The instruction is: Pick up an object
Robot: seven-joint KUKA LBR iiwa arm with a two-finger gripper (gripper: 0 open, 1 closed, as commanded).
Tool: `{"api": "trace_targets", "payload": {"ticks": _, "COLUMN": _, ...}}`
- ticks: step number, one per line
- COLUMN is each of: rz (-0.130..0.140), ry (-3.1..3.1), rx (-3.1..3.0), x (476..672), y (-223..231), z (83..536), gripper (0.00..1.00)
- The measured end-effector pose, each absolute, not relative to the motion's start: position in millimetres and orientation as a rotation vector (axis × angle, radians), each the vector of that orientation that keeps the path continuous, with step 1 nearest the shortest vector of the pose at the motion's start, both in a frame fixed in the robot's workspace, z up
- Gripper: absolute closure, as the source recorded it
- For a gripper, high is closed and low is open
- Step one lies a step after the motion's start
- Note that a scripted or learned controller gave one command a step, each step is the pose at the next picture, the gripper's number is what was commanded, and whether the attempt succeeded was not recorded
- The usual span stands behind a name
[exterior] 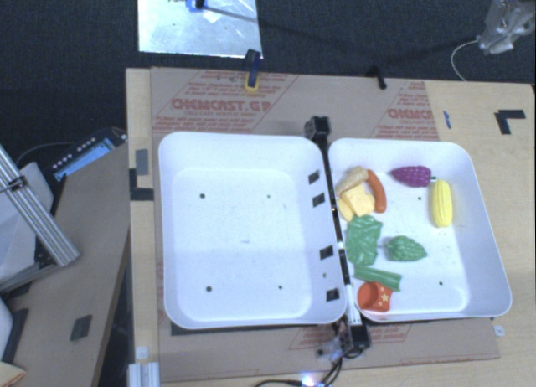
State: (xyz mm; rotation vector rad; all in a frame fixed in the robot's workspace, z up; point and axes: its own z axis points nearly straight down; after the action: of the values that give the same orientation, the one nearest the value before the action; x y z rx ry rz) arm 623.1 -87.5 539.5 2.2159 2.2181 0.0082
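Two white bins mid-frame: left bin (243,234) bare, right bin (477,234) crowded along its left side with toy food. Gripper (505,29) far upper right, grip state impossible to tell, nothing visibly held. Best aimed at the yellow corn (441,203), apart from the clutter, then the smaller purple piece (412,176).

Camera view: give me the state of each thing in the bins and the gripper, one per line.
Gripper: top right, off the bins, nothing seen in it.
Corn: lying flat, apart from the rest.
Purple grapes: lying by the far wall.
Red pepper: against the near wall.
Left bin: sitting flat beside the right bin.
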Motion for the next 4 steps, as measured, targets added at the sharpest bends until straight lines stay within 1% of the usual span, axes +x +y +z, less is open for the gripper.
{"api": "trace_targets", "payload": {"ticks": 1, "rz": 0.002, "ry": 2.224, "rx": 2.213, "x": 660.8, "y": -88, "z": 535, "gripper": 1.00}}
{"api": "trace_targets", "payload": {"ticks": 2, "rz": 0.002, "ry": 2.225, "rx": 2.214, "x": 658.2, "y": -87, "z": 535, "gripper": 1.00}}
{"api": "trace_targets", "payload": {"ticks": 3, "rz": 0.002, "ry": 2.225, "rx": 2.215, "x": 641.2, "y": -83, "z": 536, "gripper": 1.00}}
{"api": "trace_targets", "payload": {"ticks": 4, "rz": 0.002, "ry": 2.225, "rx": 2.212, "x": 669.4, "y": -83, "z": 535, "gripper": 1.00}}
